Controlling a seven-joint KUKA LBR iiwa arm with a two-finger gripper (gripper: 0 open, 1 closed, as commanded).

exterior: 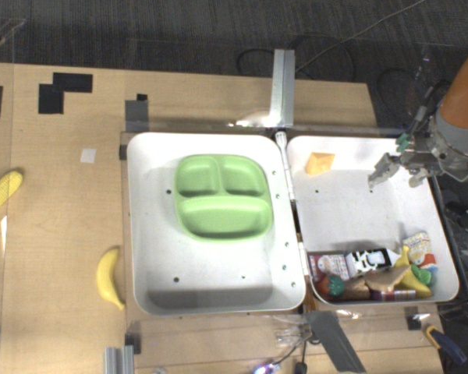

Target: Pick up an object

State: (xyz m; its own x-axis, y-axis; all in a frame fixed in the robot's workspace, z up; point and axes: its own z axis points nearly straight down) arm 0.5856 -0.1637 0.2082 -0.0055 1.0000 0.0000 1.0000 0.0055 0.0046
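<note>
The gripper [398, 171], fingers spread wide and holding nothing, hangs at the right bin's [335, 209] upper right, above bare floor, far from the pile [374, 275].

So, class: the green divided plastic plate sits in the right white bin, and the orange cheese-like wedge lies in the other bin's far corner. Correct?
Not quite. The camera view shows the green divided plastic plate in the left white bin; the orange wedge lies in the right bin.

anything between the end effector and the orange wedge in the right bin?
No. In the camera view the end effector hangs over the right bin's upper right, the orange wedge lies at its upper left, and only bare white floor stretches between them.
</note>
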